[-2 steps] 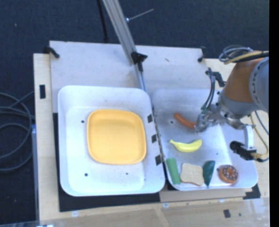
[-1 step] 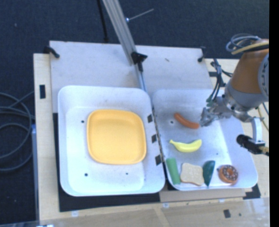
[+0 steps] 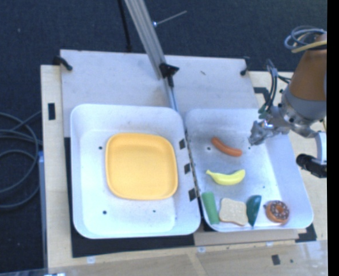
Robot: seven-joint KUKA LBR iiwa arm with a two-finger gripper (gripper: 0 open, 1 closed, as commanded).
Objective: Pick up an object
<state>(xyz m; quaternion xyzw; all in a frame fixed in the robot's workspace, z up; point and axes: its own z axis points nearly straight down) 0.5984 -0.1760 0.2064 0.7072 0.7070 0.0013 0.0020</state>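
Above the right bin [image 3: 284, 154], fingers [image 3: 256, 135] hold nothing.

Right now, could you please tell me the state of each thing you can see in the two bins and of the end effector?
Square yellow plastic plate: flat in left white bin, bare.
Orange toy sausage: lying loose, right white bin.
Yellow toy banana: lying loose.
Green toy stick: against near wall.
Toast slice: flat.
Teal toy piece: lying.
Brown doughnut: flat.
End effector: above right bin, holding nothing visible.

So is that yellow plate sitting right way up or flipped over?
Right way up. The yellow plate lies flat in the left bin, its raised rim framing a sunken centre.
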